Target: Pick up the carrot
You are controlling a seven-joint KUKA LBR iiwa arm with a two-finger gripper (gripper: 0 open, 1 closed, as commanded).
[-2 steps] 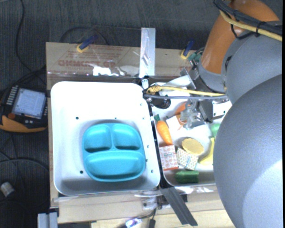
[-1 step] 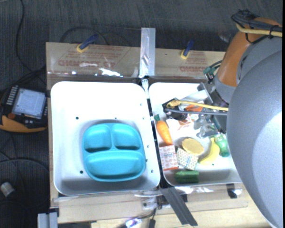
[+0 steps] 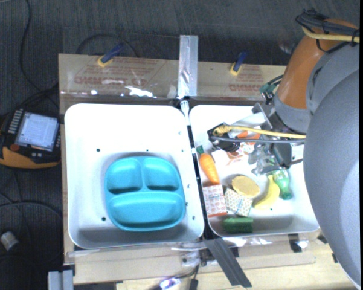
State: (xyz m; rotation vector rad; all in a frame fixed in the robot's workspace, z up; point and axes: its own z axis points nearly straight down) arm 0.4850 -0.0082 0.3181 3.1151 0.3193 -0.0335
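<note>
Carrot [image 3: 209, 167] | right bin's left edge | left of claw [image 3: 261, 159], apart

The carrot [image 3: 209, 167] was bright orange, sitting near a yellow banana [image 3: 267, 195] and a dark green cucumber [image 3: 238, 224]. The divided plate [image 3: 145, 192] was turquoise, both bins [image 3: 84, 125] plain white.

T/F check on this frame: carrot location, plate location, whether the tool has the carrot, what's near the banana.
1. The carrot lies in the right bin, by its left wall. True.
2. The blue plate sits in the right bin. False: it is in the left bin.
3. The tool holds the carrot. False: the carrot lies apart, to its left.
4. The banana lies beside a round cracker. True.
</note>
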